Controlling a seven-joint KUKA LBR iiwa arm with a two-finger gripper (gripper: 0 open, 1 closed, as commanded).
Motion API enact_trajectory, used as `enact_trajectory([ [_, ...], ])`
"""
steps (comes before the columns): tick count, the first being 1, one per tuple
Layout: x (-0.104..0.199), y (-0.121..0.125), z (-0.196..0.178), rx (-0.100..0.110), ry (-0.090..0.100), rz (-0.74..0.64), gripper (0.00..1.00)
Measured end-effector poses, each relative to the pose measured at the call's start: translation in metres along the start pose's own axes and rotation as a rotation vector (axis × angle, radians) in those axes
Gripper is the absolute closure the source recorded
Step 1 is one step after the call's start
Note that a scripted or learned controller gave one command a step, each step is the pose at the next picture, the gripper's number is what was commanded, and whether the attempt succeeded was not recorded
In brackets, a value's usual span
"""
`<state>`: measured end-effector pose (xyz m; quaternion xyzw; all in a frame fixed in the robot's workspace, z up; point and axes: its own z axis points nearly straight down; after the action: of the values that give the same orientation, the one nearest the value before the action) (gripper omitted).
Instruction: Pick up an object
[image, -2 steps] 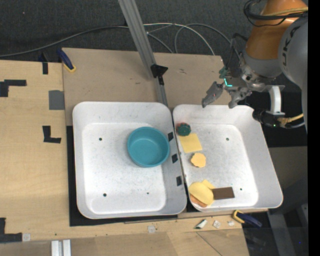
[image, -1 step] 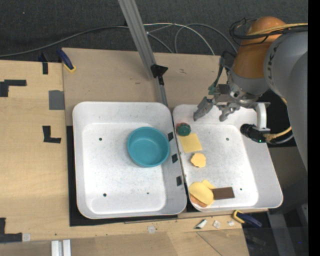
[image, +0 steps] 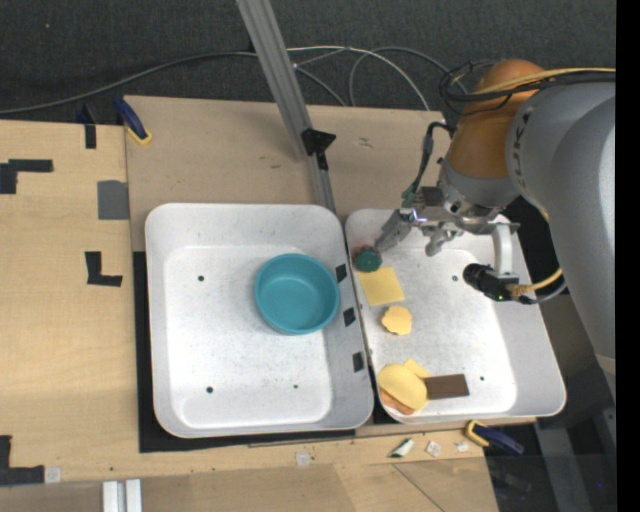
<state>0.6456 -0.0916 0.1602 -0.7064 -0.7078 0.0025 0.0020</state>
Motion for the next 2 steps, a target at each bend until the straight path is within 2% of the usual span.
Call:
enact_trajectory([
  [1, 0.002, 0.009, 0.053, 0.0, 0.0, -0.001, 0.0],
  [2, 0.002, 0.01, 0.04, -0.004, 0.0, -0.002, 1.0],
])
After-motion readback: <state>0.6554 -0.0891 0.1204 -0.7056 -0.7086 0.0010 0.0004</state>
